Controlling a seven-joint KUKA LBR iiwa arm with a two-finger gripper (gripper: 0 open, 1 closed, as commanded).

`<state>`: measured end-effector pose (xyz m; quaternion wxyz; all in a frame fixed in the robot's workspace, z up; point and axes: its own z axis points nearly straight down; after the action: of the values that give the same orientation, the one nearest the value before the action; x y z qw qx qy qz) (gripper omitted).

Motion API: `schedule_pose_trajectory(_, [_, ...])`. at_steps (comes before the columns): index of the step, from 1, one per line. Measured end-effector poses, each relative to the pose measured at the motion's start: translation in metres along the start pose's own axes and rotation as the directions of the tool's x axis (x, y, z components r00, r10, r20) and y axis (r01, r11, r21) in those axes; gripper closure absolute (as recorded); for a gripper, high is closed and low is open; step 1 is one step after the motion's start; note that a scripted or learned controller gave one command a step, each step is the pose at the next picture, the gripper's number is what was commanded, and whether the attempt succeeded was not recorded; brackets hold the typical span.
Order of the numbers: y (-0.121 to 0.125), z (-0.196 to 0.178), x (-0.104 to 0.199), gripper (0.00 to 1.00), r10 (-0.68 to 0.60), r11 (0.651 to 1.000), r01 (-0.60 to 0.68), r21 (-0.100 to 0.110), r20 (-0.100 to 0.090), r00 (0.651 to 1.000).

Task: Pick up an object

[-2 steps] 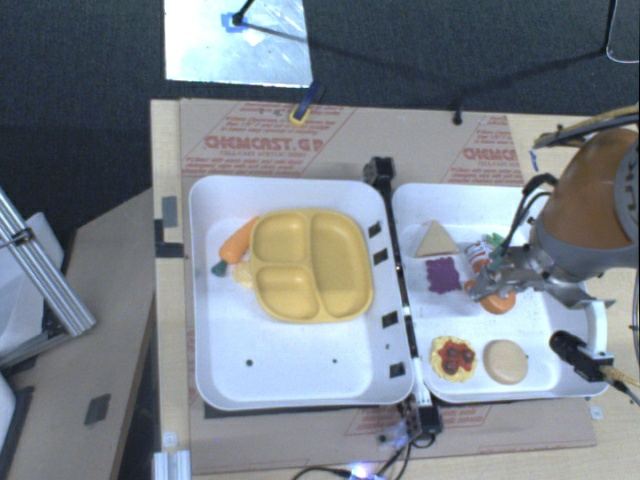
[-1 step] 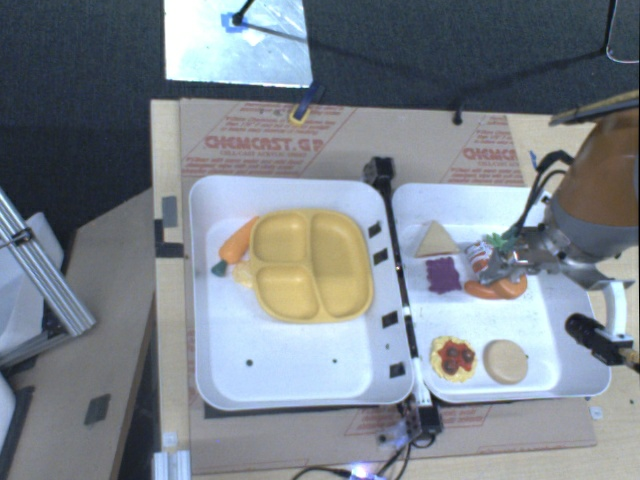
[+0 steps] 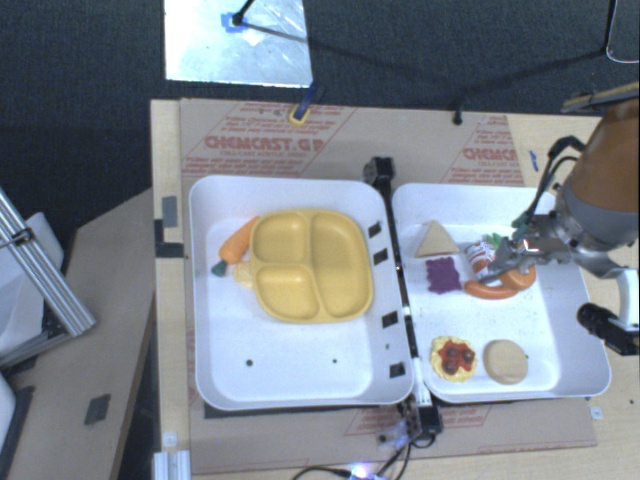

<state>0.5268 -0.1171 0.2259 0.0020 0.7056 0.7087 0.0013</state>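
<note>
Overhead view, two white bins side by side. Left bin (image 3: 215, 368): yellow divided plate (image 3: 305, 265), toy carrot (image 3: 236, 241) at its left edge. Right bin (image 3: 575, 363): toy sausage (image 3: 497, 286), red-white item (image 3: 481, 253), purple piece (image 3: 442, 274), tan wedge (image 3: 436, 239), mini pizza (image 3: 453, 357), round bun (image 3: 506, 361). Gripper (image 3: 516, 258) low over sausage, touching or just above; finger spread impossible to tell. Risks, judged: curved sausage rolling aside, neighbouring red-white item caught instead, empty closure.
</note>
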Motion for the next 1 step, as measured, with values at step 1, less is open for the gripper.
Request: schedule_pose_trajectory(1, [0.0490,0.0038,0.0382,1.00,-0.005,1.000,0.005,0.000,-0.002,1.000])
